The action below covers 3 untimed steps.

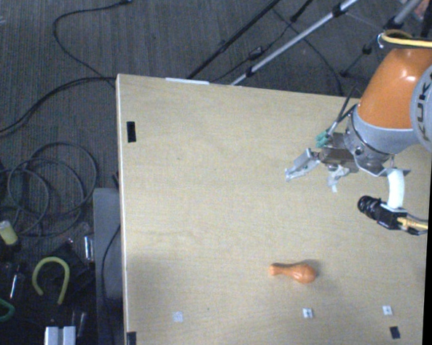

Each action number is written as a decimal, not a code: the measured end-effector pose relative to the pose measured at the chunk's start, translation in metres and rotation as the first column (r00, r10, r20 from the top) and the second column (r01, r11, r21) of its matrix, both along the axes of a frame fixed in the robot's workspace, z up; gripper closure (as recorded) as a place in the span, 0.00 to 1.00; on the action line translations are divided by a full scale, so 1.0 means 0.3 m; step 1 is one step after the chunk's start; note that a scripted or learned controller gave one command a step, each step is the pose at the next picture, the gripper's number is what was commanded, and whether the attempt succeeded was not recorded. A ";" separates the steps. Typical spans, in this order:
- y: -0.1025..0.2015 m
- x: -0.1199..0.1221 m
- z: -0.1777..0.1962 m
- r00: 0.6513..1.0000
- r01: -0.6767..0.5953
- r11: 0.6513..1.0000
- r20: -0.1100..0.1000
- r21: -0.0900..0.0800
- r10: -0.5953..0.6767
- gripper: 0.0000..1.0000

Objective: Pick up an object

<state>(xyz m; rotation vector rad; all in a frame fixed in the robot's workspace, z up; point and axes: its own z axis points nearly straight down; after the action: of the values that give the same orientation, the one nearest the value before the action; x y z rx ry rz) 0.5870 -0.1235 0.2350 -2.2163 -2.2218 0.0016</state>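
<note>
The light wooden tabletop (pixel 199 203), above a dark carpet with cables (pixel 40 186), carries an orange pear-shaped object (pixel 294 271) near its front edge, well apart from the gripper (pixel 317 171), whose fingers are spread and hold nothing.

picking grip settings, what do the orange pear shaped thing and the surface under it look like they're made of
Orange pear-shaped object: smooth and even in colour with a soft sheen, likely plastic or rubber; too small to tell which. Surface: pale tan, matte, with faint grain, looks like plywood or wood laminate. The tool hangs above it, apart from the object.
</note>
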 end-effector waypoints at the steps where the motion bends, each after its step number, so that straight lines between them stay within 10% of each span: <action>1: -0.190 0.117 0.026 1.000 0.017 1.000 0.001 -0.002 -0.017 0.00; 2: -0.226 0.227 -0.290 0.984 -0.177 0.984 0.001 -0.003 0.177 0.00; 3: -0.333 0.267 -0.451 0.870 -0.494 0.870 0.003 -0.004 0.494 0.00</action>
<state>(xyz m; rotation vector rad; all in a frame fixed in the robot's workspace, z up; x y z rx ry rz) 0.6670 -0.2235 0.0995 -1.5781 -2.7189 0.0025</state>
